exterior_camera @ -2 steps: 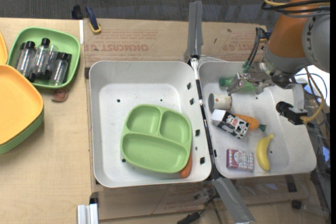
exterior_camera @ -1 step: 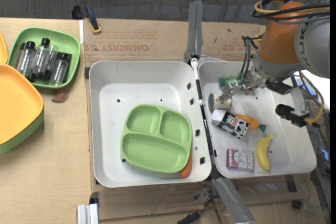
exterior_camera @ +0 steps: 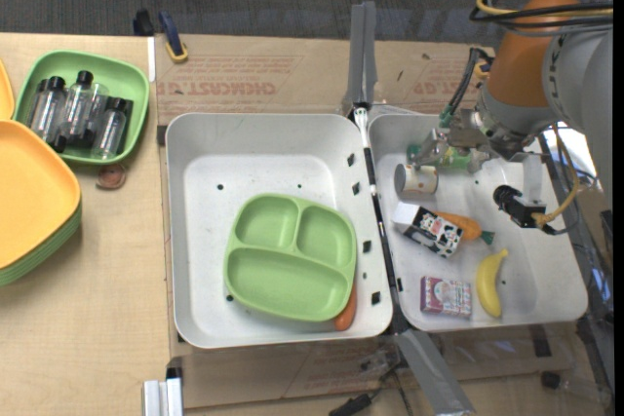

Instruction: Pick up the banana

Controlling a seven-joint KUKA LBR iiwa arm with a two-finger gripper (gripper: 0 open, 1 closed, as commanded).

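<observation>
The yellow banana point(exterior_camera: 490, 283) lies in the right bin point(exterior_camera: 546, 307), near its front right corner, curved and pointing up toward the back. My gripper point(exterior_camera: 436, 152) hangs over the back part of the same bin, well behind and to the left of the banana. It sits just above a small tan cylinder point(exterior_camera: 414, 178). Nothing visibly touches the banana.
Beside the banana are a pink carton point(exterior_camera: 446, 297), a black-and-white box point(exterior_camera: 432, 231) and an orange carrot point(exterior_camera: 466, 227). The left bin point(exterior_camera: 195, 209) holds a green divided plate point(exterior_camera: 292, 256) with an orange piece point(exterior_camera: 345, 316) at its edge. A green tray of bottles point(exterior_camera: 83, 107) and yellow plates point(exterior_camera: 29, 200) sit far left.
</observation>
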